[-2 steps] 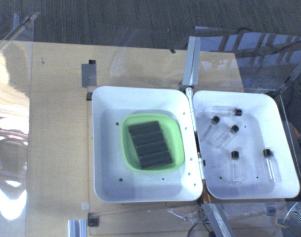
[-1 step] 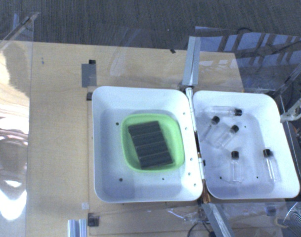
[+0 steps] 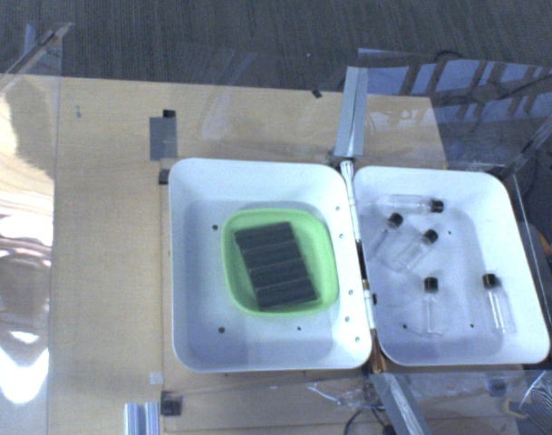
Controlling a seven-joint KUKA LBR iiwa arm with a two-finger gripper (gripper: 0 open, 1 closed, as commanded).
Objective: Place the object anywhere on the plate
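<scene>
1. Looking down on a pale wooden surface point(image 3: 94, 243) that carries two shallow white plastic bins set side by side, their inner rims touching along a central seam.

2. Left white bin point(image 3: 189, 333): holds a lime-green square plate with rounded corners point(image 3: 235, 279), sitting near the bin's middle. A dark grey ribbed rectangular block point(image 3: 275, 265) lies on the plate, turned at a slant to the plate's edges.

3. Right white bin point(image 3: 520, 333): holds five small clear glass vials with black caps, scattered apart from one another.
   - one lying on its side near the far rim point(image 3: 416, 205)
   - one just below and left of it point(image 3: 386, 229)
   - one near the bin's middle point(image 3: 414, 250)
   - one standing-to-lying toward the near side point(image 3: 431, 304); tilt hard to judge
   - one near the right wall point(image 3: 496, 302)

4. Hand and arm: cannot tell whether the hand is apart or together; nothing here lets me judge it.

5. Task thing: the task does not name which object. If it is a vial, all five rest in the right bin, well apart from the plate, so pick and transfer are both left to do. If it is the ribbed block, it already lies fully on the plate and the placing looks done.

6. Judgement: nothing is mid-carry; the scene reads as either a start or a finished state.
</scene>
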